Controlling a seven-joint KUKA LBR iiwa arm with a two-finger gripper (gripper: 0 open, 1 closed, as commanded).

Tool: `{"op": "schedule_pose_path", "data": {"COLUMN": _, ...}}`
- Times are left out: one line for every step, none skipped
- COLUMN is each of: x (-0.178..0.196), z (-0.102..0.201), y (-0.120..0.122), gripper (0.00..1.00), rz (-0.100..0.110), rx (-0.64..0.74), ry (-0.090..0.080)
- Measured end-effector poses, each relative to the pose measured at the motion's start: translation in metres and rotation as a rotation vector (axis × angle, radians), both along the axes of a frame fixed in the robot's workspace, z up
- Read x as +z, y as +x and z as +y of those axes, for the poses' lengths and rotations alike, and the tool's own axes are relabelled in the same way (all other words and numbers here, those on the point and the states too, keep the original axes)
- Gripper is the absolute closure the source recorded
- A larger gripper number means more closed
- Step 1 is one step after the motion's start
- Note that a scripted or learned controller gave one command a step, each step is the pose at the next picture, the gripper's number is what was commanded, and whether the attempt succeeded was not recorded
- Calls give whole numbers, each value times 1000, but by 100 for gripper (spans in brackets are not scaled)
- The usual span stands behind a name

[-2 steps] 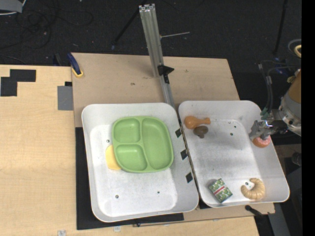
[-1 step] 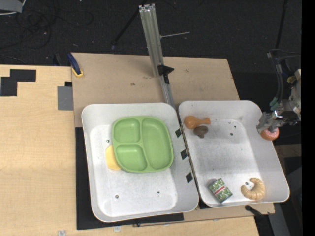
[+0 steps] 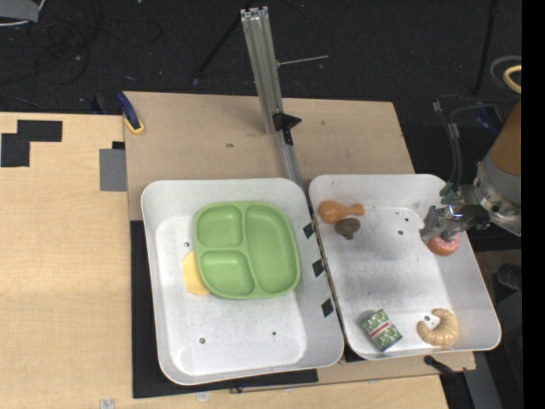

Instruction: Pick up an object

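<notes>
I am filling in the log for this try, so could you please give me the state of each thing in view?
Green plate: flat in the left bin, lying over a yellow thing.
Croissant: lying loose in the right bin.
Green box: lying loose beside it.
Orange thing: on its side.
Gripper: low over a pink thing.

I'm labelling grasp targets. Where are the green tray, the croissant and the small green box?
green tray (image 3: 247,250): camera view, on the ridge where its compartments meet.
croissant (image 3: 439,327): camera view, middle of its curved body.
green box (image 3: 380,330): camera view, centre of its top face.
</notes>
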State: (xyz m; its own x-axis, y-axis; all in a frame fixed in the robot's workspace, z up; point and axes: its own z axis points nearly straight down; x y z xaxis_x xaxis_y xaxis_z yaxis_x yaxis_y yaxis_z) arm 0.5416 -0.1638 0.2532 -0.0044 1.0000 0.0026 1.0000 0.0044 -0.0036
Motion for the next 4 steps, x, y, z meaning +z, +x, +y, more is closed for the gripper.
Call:
{"op": "schedule_pose_path", "data": {"x": -14, "z": 54, "y": -11, "gripper": 100, "rz": 2, "rx": 0, "ry": 1}}
{"op": "schedule_pose_path", "data": {"x": -7, "z": 110, "y": -12, "gripper": 100, "rz": 0, "rx": 1, "ry": 0}}
{"op": "schedule_pose_path", "data": {"x": -4, "z": 163, "y": -26, "gripper": 100, "rz": 2, "rx": 1, "ry": 0}}
{"op": "schedule_pose_path", "data": {"x": -20, "z": 215, "y": -31, "gripper": 100, "rz": 3, "rx": 1, "ry": -1}}
